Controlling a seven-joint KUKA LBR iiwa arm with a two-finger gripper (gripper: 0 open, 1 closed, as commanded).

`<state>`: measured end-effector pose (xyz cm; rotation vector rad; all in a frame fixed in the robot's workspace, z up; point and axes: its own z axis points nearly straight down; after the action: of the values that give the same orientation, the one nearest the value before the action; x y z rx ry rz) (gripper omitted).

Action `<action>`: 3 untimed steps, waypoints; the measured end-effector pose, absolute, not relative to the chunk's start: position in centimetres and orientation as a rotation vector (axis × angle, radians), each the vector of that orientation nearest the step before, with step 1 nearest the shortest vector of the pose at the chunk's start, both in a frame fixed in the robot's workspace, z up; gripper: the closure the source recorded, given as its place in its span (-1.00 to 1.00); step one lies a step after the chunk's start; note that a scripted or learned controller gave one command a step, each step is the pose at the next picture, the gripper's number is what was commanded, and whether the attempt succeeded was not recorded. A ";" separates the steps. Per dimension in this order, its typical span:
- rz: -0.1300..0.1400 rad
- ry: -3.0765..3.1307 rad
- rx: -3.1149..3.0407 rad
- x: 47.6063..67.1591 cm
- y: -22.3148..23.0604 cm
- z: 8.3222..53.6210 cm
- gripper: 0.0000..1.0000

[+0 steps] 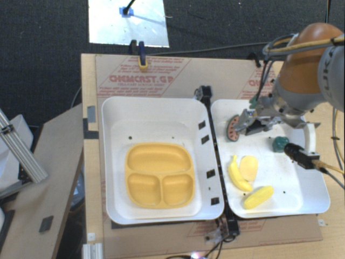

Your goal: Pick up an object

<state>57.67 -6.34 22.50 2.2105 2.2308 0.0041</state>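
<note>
In the right bin [307,198], my gripper [249,124] hangs low over the far left part, reaching in from the right. A watermelon slice toy [233,128], red with a green rind, stands on edge just left of the gripper tip; I cannot tell if they touch. A small teal object [280,143] lies right of the gripper, under the wrist. Nearer the front lie a yellow banana [236,177], a pale yellow slice [249,168] leaning against it, and a yellow oblong piece [258,197].
The left bin [116,144] holds a yellow divided plate [159,175] with three compartments. A black divider with clips [211,144] runs between the bins. The right bin has bare floor at its front right.
</note>
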 end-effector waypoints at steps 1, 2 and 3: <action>0.002 2.230 2.213 56.8 -1.5 23.4 1.00; 0.002 2.228 2.214 56.5 3.9 24.0 1.00; 0.001 2.233 2.212 55.8 9.6 22.0 1.00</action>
<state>55.78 9.59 22.00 2.2123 2.2326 0.0007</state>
